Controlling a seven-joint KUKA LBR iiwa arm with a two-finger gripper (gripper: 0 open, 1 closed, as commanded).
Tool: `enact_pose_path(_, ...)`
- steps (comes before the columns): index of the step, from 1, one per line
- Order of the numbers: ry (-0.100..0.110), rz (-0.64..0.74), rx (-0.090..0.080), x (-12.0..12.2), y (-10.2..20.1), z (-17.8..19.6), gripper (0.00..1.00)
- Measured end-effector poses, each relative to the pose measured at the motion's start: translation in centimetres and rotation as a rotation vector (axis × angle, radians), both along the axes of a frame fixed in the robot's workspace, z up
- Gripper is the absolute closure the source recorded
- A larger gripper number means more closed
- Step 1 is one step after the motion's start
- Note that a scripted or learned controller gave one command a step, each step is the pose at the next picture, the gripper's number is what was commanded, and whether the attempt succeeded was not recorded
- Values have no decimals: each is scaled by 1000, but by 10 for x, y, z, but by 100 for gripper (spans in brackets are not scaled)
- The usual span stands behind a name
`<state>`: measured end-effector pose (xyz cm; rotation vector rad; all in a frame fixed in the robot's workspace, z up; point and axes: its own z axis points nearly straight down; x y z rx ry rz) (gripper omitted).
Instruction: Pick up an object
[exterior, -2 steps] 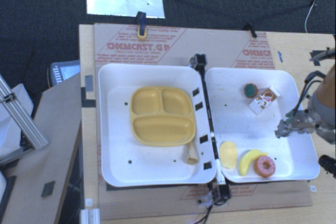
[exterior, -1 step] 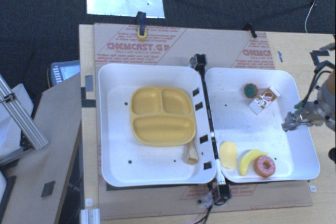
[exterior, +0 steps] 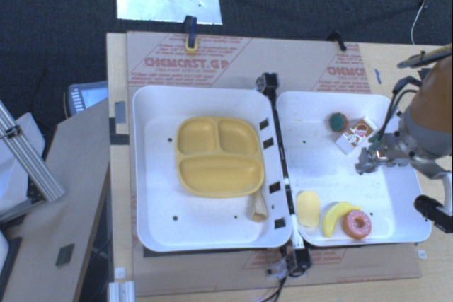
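**Q:** In the right bin [exterior: 403, 194], near its right wall, what does the figure show?

**A:** My gripper [exterior: 369, 158], reaching in from the right. It sits low over the bin floor, just beside the small white carton [exterior: 354, 136] that lies toward the bin's far right corner. Nothing shows between my fingers, so I hold nothing. Whether they stand apart or together I cannot tell; the tips are too blurred.

**Q:** Where are the candidates for picking?

**A:** Just left of the carton, toward the far edge, sits a round green-and-brown object [exterior: 337, 122]. Along the near edge lie a pale yellow piece [exterior: 308, 208], a banana [exterior: 337, 218] and a pink doughnut [exterior: 357, 224], the last two touching. The left bin [exterior: 152, 180] carries a yellow divided tray [exterior: 218, 155], with a tan cone-like piece [exterior: 257, 207] at the tray's near right corner.

**Q:** Which step is in hand?

**A:** I judge it the approach: the tool is beside the carton, not around it.

**Q:** What does the next move call for?

**A:** Probably a short shift toward the far edge to centre over the carton, then a descent straddling it. The carton lies askew, so my wrist may need turning.
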<state>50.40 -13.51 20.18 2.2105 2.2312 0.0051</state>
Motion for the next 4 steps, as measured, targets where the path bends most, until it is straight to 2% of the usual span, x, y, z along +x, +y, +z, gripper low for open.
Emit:
enact_pose_path(2,-1,1,0,37,97,18,100)
enact_pose_path(3,2,1,0,36,152,20,100)
enact_pose_path(4,0,2,1,53,213,17,100)
